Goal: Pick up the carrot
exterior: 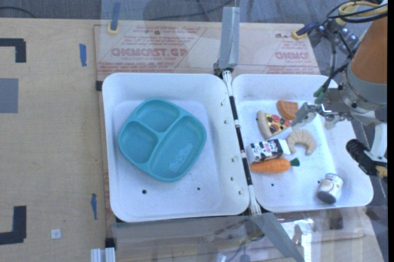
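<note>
Two shallow white bins sit side by side on my counter (49, 131). The left bin (123, 193) holds one teal plastic plate (162, 139), rounded, with three compartments. The right bin (351, 193) holds six items: one smooth orange carrot (271, 166) with a green tip, lying flat near the bin's middle; one black-and-white carton (268, 148) touching it just above; one pizza slice (273, 123); one curved tan croissant (302, 140); one orange cookie (287, 109); one small can (329, 187). My pincer (306, 111) hovers beside the cookie; whether it grips anything, I cannot tell.
</note>
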Controlling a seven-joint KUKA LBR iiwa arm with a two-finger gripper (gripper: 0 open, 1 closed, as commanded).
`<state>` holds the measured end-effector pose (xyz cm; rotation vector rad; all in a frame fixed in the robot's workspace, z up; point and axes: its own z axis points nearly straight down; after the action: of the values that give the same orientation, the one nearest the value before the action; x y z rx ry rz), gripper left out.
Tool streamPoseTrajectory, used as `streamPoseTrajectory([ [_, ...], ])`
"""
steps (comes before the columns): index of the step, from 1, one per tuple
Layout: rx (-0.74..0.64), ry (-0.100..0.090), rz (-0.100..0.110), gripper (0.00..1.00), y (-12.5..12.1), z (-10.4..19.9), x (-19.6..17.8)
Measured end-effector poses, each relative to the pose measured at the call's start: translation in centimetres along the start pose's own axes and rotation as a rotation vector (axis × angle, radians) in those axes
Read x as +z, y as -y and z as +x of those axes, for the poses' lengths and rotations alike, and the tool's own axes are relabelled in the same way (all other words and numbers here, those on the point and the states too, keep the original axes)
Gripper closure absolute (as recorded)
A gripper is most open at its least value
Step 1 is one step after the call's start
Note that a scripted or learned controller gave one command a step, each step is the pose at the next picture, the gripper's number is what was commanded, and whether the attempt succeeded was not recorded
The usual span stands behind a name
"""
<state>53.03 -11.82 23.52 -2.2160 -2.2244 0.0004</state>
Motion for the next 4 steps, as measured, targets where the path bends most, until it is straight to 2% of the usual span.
streamPoseTrajectory([
  [1, -0.131, 0.003, -0.031, 0.0, 0.9, 1.9, 11.1],
  [2, -0.366, 0.005, -0.015, 0.0, 4.6, 1.7, 14.6],
  [3, -0.36, 0.006, -0.021, 1.0, 4.5, 1.5, 13.5],
  [4, 0.172, -0.003, -0.01, 1.0, 4.2, 0.5, 14.6],
])
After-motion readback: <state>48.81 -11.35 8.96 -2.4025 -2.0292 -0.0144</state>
